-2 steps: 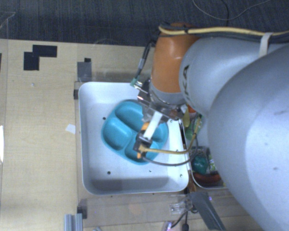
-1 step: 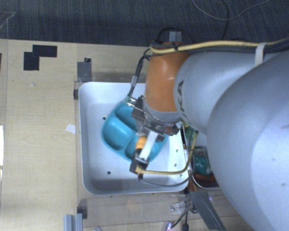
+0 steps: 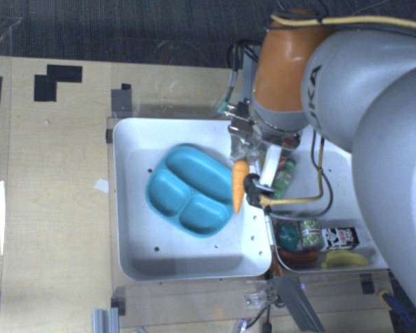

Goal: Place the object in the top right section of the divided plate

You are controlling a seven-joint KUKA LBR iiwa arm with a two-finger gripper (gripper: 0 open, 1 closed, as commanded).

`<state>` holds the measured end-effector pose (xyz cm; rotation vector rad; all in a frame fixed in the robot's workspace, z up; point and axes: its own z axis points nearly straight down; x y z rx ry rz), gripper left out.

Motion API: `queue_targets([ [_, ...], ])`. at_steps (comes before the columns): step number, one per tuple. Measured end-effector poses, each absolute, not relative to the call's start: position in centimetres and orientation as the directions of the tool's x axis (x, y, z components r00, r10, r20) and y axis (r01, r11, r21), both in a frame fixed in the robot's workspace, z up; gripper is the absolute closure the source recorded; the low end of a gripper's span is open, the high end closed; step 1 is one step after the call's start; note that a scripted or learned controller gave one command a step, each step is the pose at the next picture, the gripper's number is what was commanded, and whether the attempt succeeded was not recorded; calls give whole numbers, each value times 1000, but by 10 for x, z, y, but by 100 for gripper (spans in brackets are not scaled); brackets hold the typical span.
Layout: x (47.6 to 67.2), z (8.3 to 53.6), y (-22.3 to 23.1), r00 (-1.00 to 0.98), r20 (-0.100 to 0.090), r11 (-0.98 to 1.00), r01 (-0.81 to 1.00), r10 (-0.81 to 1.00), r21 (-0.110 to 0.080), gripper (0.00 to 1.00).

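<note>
A blue divided plate (image 3: 187, 189) with three sections lies tilted in the left white bin (image 3: 135, 241). An orange carrot (image 3: 239, 186) hangs upright over the plate's right rim, with its thick top end caught between the fingers of my gripper (image 3: 244, 159). The gripper reaches down from the grey arm with the orange band (image 3: 284, 68), above the wall between the two bins. The carrot's tip points down at the plate's edge. The arm hides most of the right bin.
The right bin (image 3: 333, 161) holds a green bottle (image 3: 284, 175), a teal object (image 3: 288, 236), a green packet (image 3: 309, 233), a small carton (image 3: 341, 238), a banana (image 3: 344, 259) and a dark red bowl (image 3: 298, 258). A yellow cable (image 3: 295, 201) loops beside the gripper.
</note>
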<state>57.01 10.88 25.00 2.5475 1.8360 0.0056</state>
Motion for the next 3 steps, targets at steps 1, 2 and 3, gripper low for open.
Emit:
queue_targets([
  [1,615,230,154,348,0,-348,938,938,2,100],
  [2,566,210,140,183,1,-183,983,983,1,100],
  [3,553,253,153,364,2,-364,931,931,3,100],
])
